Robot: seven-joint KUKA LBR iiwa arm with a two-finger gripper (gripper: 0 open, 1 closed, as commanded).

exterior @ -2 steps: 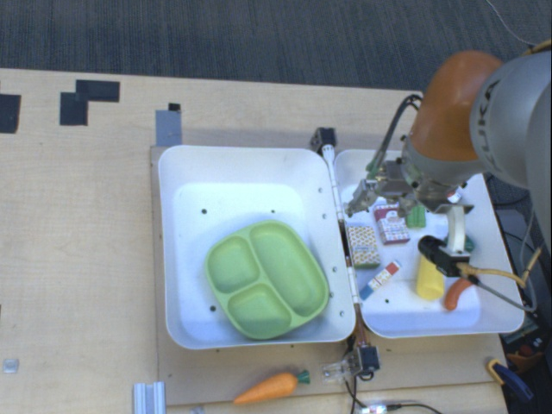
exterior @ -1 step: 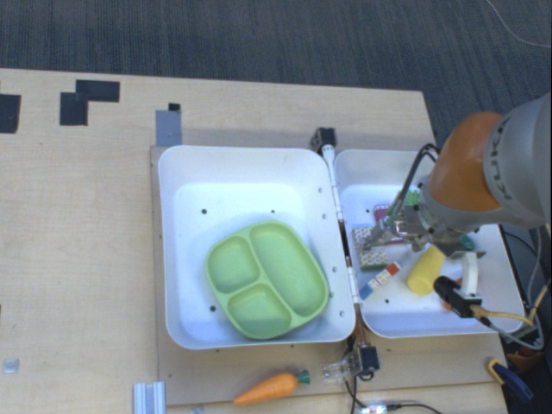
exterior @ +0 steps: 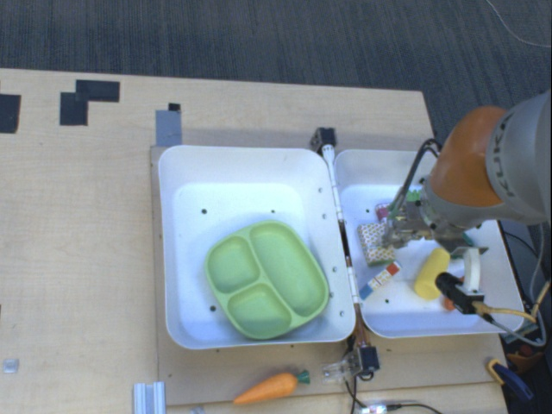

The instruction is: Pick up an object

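Note:
My gripper (exterior: 398, 234) reaches down into the right bin (exterior: 379, 317) from the right, its tip at a small patterned block (exterior: 374, 241) near the bin's left side. I cannot make out how the fingers stand. A yellow banana-like piece (exterior: 429, 274) lies just right of the tip. A small stick with blue, white and red parts (exterior: 378, 281) lies below the block. A small red and green item (exterior: 383, 210) sits above the gripper.
The left bin (exterior: 185, 231) holds a green three-compartment plate (exterior: 266, 279). On the bench in front of the bins lies an orange toy carrot (exterior: 269, 387). A divider rail (exterior: 338, 222) runs between the two bins.

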